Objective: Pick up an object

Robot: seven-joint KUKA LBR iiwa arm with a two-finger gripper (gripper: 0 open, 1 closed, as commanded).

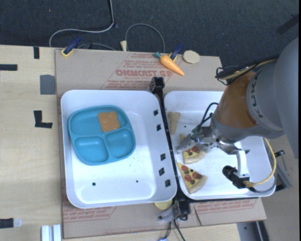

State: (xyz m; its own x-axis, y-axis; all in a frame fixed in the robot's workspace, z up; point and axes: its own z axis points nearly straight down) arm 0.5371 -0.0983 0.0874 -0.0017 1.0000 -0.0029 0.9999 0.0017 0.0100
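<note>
The upper toy pizza slice with red pepperoni spots (192, 153) lies on the floor of the right shallow white bin (256, 187), toward its left half. The pincer (189, 141) sits directly at this slice's upper edge, its dark metal tips close to or touching the slice; contact cannot be confirmed. Whether the pincer is released or clenched cannot be told at this angle, and no object is seen between its tips.

A second toy pizza slice with pepperoni spots (192, 178) lies just below the first, near the bin's lower left corner, apart from the pincer. A pale tan wedge-shaped toy piece (174, 120) rests higher in the same bin, beside the black divider (164, 134) that separates the two bins.

The grey arm with its orange band (238, 104) reaches over the right bin from the right side.

The left shallow white bin (115, 185) holds a blue plastic sectioned plate (98, 144). A brown square toy toast piece (109, 120) lies in the plate's upper right compartment.

Both bins stand on a brown cardboard sheet with red printing (135, 73) laid on the light wooden desk (20, 174). On the cardboard above the bins lie an orange toy carrot (171, 65) and, just to its right, a small pale round disc (191, 57).
</note>
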